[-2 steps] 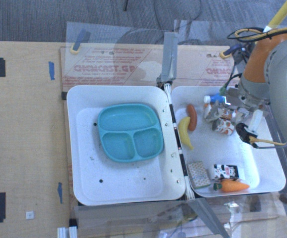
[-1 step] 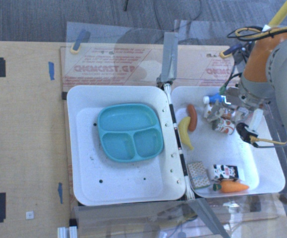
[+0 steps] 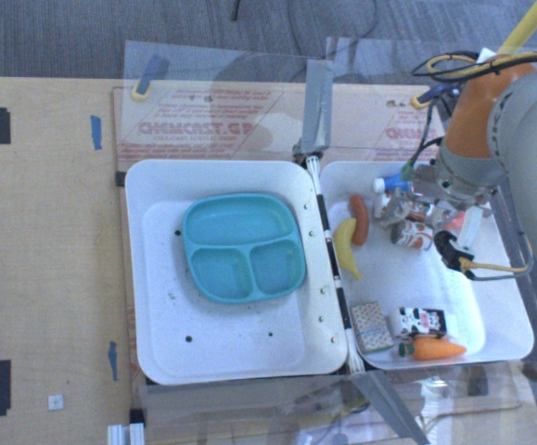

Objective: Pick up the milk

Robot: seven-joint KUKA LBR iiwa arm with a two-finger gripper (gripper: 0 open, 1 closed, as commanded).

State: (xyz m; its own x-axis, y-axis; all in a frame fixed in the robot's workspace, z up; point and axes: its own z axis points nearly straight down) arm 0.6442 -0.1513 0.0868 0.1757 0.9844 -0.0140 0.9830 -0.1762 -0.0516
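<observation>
The milk (image 3: 422, 322) is a small carton with black and white patches, lying in the near part of the right bin (image 3: 500, 332), just above an orange carrot (image 3: 438, 349). My gripper (image 3: 409, 213) hangs over the far middle of that bin, well away from the milk, right over a small white and orange item (image 3: 417, 238). The arm's grey body and orange band (image 3: 477, 119) come in from the upper right and hide the bin's far right corner.
A sausage (image 3: 359, 221) and a banana (image 3: 346, 248) lie by the right bin's left wall. A speckled cracker-like square (image 3: 372, 326) sits left of the milk. The left bin (image 3: 157, 341) holds a teal divided plate (image 3: 245, 247). A black cable (image 3: 463, 260) loops beside the wrist.
</observation>
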